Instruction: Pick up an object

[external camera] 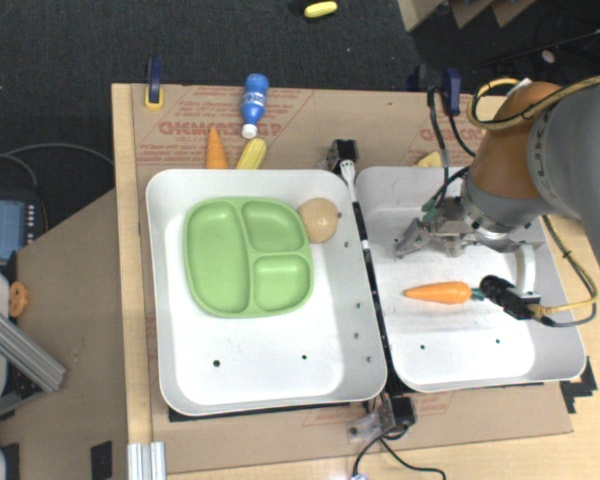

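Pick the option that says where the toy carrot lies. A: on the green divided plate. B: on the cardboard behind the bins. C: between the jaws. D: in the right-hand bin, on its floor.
D: the toy carrot lies flat on the floor of the right-hand bin, below the gripper.

A divided plate (248, 257) lies in the left bin (180, 368); a carrot (438, 293) lies in the right bin (480, 363).

A blue-and-white bottle (253, 104), a small orange cone (215, 149) and a yellow corn piece (251, 153) lie on the counter (130, 268) behind the left bin. A yellow banana-like object (321, 9) rests on the dark floor (70, 28) beyond.
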`<action>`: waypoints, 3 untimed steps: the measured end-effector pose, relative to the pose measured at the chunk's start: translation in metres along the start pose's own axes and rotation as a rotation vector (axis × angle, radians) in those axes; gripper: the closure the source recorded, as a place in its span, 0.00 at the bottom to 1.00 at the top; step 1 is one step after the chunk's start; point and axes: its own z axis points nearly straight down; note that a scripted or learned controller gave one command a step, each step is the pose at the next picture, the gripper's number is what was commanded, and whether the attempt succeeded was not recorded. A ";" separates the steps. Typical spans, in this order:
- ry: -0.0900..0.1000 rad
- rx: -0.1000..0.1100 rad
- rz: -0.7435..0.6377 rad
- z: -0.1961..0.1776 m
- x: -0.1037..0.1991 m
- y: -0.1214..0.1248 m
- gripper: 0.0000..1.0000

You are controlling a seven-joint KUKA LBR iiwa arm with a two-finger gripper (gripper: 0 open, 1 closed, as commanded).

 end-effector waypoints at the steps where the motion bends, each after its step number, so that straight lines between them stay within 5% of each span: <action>1: 0.000 0.000 0.000 0.000 0.000 0.000 0.00; 3: 0.000 0.000 0.000 0.000 0.000 0.000 0.00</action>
